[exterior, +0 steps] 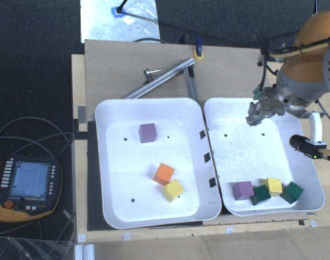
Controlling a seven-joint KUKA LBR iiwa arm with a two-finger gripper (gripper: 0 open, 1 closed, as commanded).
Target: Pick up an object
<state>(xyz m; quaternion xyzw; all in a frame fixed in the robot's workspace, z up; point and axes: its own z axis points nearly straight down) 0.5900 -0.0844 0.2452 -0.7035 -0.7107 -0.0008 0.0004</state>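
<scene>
you have the grey arm (311, 64) with its orange band coming in from the upper right of the frame, and its two-finger gripper (255, 116) hangs over the upper part of the right-hand shallow white bin (224, 112). from this angle you cannot tell how the gripper stands, and nothing shows held in it.

look along the lower edge of that right bin and you find four small blocks in a loose row: a purple cube (243, 190) at the left, a dark green cube (260, 194) just beside it, a yellow cube (274, 186) touching or nearly touching that one, and a second dark green cube (291, 192) at the right end. all four lie well apart from the gripper, down toward the lower right of the frame.

in the left-hand shallow white bin (108, 145) you see three more blocks. a purple cube (147, 132) sits alone in its upper middle. lower down, an orange cube (163, 173) and a yellow cube (173, 190) lie corner to corner, turned at a slant to the bin walls.

above the bins, a grey metal bar (159, 79) lies at a slant on the brown bench board (230, 69). at the lower left of the frame a handheld control pendant with a screen (26, 187) rests on the dark floor, its cable looping round it. a shiny silver sheet (118, 12) lies at the top of the frame.
</scene>
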